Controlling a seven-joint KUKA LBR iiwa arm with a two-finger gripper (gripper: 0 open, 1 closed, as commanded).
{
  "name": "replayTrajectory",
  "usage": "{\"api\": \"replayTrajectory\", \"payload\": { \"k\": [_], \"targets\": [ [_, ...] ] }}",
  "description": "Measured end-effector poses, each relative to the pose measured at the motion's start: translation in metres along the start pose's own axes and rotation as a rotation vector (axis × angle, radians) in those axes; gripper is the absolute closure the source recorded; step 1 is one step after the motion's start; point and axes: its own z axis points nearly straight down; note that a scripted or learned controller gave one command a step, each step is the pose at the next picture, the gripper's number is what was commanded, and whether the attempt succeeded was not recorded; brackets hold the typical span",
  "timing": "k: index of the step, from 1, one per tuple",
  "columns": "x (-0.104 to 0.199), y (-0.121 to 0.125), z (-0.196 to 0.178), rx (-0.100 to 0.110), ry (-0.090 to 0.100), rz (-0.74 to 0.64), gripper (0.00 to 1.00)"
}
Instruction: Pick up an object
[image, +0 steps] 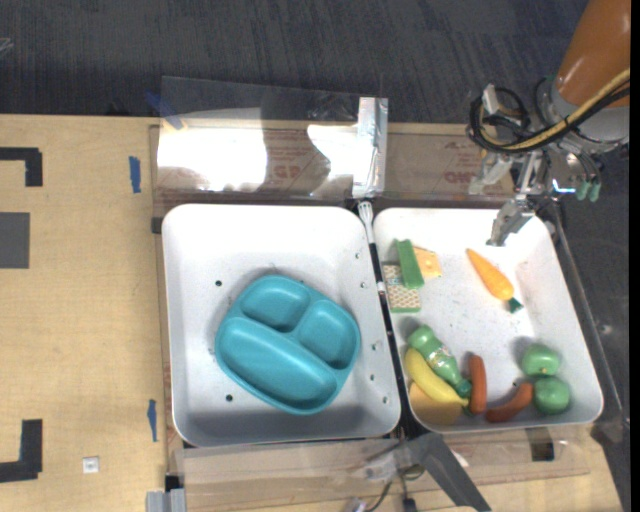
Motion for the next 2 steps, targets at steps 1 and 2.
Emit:
{"api": "replayTrajectory", "payload": {
  "k": [1,2],
  "targets": [
    [0.04,-0.027,0.131,-0.003,0.011,-0.108,0.0],
    [0.108,-0.044,0.181,0.002,-0.005,-0.087,0.0]
  ]
}}
